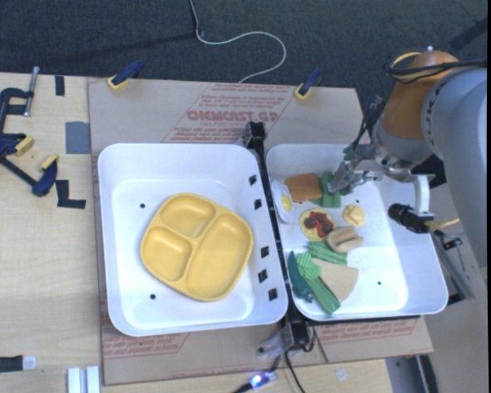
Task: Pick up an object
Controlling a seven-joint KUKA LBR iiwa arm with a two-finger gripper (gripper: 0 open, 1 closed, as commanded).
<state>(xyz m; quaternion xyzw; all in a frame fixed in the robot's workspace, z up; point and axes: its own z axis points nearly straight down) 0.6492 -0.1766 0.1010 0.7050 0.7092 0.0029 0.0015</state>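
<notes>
Green piece (333, 193) directly beneath pincer (341, 178)

yellow tray (198, 246), white bins (123, 178), green veg (311, 277)

A cardboard sheet (229, 113) lies on the worktop (33, 277) under both bins, held at its far edge by two yellow-and-blue clamps (126, 74). More clamps (12, 142) lie near the worktop's left edge. A white cable (237, 39) trails beyond the far edge.
</notes>
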